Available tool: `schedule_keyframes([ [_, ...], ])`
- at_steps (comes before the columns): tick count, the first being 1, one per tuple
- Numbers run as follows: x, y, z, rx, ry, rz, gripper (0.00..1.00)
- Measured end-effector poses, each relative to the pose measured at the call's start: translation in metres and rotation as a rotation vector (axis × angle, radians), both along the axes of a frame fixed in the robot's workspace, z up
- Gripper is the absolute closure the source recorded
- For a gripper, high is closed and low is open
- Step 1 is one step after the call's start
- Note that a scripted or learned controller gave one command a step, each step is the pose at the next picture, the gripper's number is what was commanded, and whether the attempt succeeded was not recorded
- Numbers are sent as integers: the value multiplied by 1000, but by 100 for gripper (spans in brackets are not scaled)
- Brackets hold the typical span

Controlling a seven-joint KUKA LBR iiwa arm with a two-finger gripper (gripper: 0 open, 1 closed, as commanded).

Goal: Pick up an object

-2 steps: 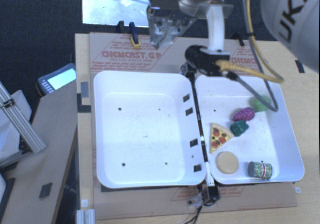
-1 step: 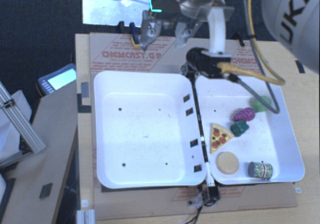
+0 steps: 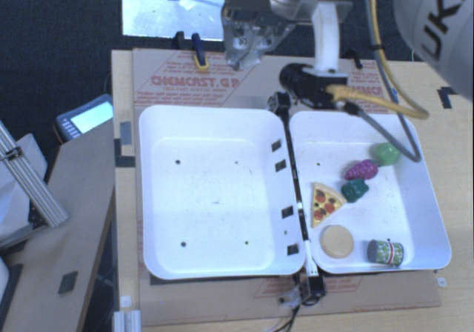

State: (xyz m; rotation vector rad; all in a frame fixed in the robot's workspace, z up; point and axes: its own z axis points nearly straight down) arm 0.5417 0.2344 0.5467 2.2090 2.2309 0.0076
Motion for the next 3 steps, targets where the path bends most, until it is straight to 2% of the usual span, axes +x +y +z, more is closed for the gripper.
schedule_keyframes([
  [1,9,0,-12,-2,4,-6,100],
  [2,-5,-1,-12,-1,4,-4,100],
  [3,-5,0,-12,-1,3,-4,0],
])
